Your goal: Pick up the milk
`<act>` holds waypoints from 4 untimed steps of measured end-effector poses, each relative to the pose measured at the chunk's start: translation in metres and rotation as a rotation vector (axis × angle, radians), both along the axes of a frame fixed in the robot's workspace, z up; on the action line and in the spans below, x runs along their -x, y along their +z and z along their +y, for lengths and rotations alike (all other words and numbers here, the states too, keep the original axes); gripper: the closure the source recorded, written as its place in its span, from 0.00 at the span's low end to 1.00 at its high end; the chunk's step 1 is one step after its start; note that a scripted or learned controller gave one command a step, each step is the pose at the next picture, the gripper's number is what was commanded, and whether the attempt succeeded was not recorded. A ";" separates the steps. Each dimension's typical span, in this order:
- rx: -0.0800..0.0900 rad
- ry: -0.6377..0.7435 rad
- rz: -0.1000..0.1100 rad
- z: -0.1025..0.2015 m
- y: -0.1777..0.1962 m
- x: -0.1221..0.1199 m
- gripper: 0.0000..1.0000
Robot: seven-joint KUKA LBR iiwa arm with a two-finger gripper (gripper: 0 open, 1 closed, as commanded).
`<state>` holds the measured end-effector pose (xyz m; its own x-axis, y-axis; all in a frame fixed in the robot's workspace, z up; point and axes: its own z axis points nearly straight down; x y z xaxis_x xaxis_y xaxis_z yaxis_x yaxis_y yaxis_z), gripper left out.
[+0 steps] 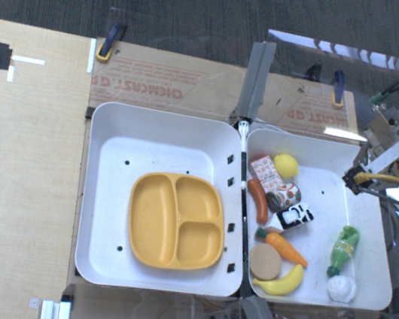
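The milk [296,216] is a small black-and-white cow-patterned carton lying in the middle of the right bin [333,182]. It rests among other toy foods, just right of a sausage [258,200] and above a carrot [285,247]. My gripper [396,161] hangs at the view's right edge, over the right bin's far right corner, well up and to the right of the milk. Nothing shows in its grasp.
The right bin also holds a lemon [286,165], a red-and-white box [267,174], a round bun [266,263], a banana [282,281], a green bottle [343,249] and a white lump [341,288]. A yellow divided plate [177,220] lies in the left bin [105,176].
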<state>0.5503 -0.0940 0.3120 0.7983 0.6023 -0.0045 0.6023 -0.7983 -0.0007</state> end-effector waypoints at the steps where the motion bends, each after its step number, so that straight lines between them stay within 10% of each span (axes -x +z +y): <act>1: -0.002 0.067 0.003 0.037 -0.084 -0.028 1.00; 2: -0.001 -0.443 0.002 0.056 -0.122 0.016 1.00; 3: 0.000 -0.444 0.002 0.056 -0.122 0.016 0.00; 4: 0.002 -0.441 0.006 0.056 -0.114 0.016 1.00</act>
<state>0.5345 -0.0383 0.1985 0.9789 0.2041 -0.0107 0.2041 -0.9790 -0.0016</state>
